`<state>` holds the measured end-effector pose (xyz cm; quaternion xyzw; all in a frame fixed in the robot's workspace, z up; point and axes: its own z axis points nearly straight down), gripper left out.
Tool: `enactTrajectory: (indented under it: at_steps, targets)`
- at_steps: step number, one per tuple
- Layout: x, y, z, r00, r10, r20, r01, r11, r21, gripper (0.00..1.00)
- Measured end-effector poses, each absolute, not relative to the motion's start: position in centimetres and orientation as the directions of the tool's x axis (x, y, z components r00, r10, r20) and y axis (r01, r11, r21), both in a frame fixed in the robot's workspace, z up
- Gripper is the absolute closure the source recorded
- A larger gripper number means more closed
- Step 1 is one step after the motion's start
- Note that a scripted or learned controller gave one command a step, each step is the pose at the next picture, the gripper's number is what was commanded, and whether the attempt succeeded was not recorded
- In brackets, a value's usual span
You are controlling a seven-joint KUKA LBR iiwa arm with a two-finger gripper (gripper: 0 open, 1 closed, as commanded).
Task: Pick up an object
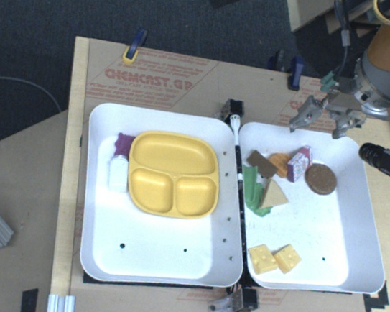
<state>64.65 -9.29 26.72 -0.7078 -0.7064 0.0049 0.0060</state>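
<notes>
My gripper (321, 125) hangs open above the far edge of the right bin (356, 241), with nothing between its fingers. Just below it in that bin lie a purple packet (299, 164), a brown round cookie (320, 179), an orange piece (280, 161), a brown slab (260, 163), a tan wedge (274, 195) and a green strip (254, 191). Two yellow cheese cubes (274, 259) sit near the bin's front edge.
The left bin (95, 238) holds a yellow three-part tray (174, 173), with a purple item (123, 144) and a white bottle (117, 173) at its left side. Clamps (131, 53) sit on the cardboard's far edge. A black camera part (383, 159) juts in at right.
</notes>
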Motion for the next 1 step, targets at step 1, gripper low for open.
enactTrajectory:
  at_steps: [1]
  targets:
    - [64.85,-9.28,27.51,0.000,1.000,0.000,1.000,0.000,-0.002,0.00]
